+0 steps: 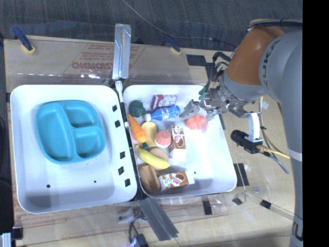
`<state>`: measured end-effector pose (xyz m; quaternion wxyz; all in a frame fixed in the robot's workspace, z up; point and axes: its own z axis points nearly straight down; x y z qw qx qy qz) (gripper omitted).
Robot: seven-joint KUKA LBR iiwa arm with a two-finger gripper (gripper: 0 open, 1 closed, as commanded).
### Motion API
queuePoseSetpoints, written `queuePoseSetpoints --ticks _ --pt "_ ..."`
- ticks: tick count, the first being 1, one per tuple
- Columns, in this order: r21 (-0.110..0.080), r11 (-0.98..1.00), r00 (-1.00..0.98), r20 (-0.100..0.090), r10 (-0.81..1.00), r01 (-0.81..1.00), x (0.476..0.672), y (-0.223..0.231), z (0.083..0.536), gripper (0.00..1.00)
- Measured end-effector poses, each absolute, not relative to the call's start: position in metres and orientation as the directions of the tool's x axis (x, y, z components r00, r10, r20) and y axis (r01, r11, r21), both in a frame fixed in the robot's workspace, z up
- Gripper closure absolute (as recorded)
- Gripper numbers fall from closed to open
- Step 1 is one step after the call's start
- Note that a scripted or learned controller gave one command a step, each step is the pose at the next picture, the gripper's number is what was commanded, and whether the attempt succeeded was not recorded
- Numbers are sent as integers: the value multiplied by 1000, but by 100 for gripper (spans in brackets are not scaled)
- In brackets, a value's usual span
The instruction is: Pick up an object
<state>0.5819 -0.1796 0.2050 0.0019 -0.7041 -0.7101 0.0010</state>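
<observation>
Far left: left bin (20, 138), white and shallow, bearing a blue divided tray (69, 130) near its middle, with bare white floor below and to the right of it

Between the bins: a rim with small black marks, and a metal strip (122, 50) running up from it toward the bench's back edge

Right bin (216, 161): toy food crowded against its left wall and centre, namely a dark green piece (136, 107), a carrot (136, 129), a yellow banana (152, 157), a brown bread piece (148, 178), a pink shell-shaped piece (162, 138), a small carton (178, 137), another printed carton (174, 179) and two wrappers near the top, one dark (163, 101), one blue (164, 112)

Further right, near the bin's upper right: a red-pink object (196, 122), probably the target, lying just beside and slightly below the gripper (198, 108); whether touching, hard to say

Claw state: cannot tell, tips too blurred and dark against the wrist

Progress, as a judgement: reach made, grasp unconfirmed, lift not yet done; nothing visibly held

Room for moving: open white floor in the right bin's lower right; right wall close behind the wrist, so little margin there; a straight rise looks the clearest way out; black cable fitting (245, 140) hanging just outside the right rim
</observation>
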Motion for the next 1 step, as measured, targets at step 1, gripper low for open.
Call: queuePoseSetpoints --ticks 1 --pt "-2 304 -304 2 953 953 481 -195 92 0"
